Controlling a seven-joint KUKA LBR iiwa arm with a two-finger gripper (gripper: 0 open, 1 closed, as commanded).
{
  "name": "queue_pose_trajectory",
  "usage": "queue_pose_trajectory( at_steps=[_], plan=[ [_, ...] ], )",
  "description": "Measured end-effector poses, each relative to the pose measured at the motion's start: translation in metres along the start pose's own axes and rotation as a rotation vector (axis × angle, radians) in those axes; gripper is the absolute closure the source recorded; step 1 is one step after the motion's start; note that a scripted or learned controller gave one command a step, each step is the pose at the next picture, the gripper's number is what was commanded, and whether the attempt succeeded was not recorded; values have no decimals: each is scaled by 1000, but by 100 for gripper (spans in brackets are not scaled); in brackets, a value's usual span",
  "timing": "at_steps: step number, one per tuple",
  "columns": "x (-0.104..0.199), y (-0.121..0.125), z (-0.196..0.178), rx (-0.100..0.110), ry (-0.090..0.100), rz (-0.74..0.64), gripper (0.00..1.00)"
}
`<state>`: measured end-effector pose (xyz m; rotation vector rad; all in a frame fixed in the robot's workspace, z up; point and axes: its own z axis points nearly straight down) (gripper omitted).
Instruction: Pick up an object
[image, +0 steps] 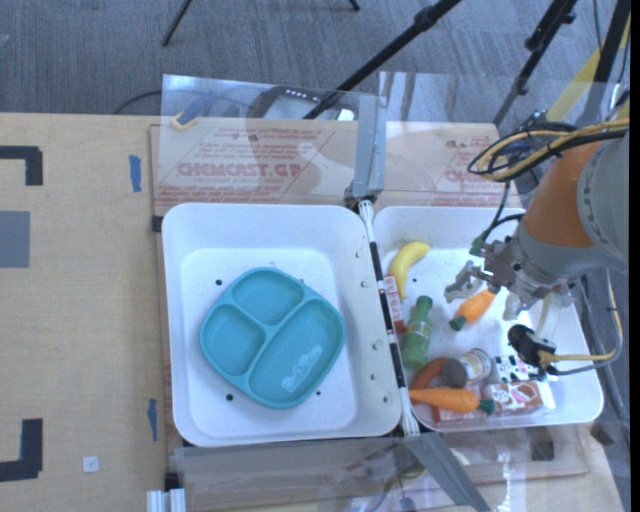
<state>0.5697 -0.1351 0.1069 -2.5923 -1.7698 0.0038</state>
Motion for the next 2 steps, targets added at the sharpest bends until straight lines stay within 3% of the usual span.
queue_pose_trajectory(
  at_steps=[1,2],
  plan=[
    [-33,-20,21,-6,2,12,0],
    [-33,-19,10,-9,1,12,100]
  ],
)
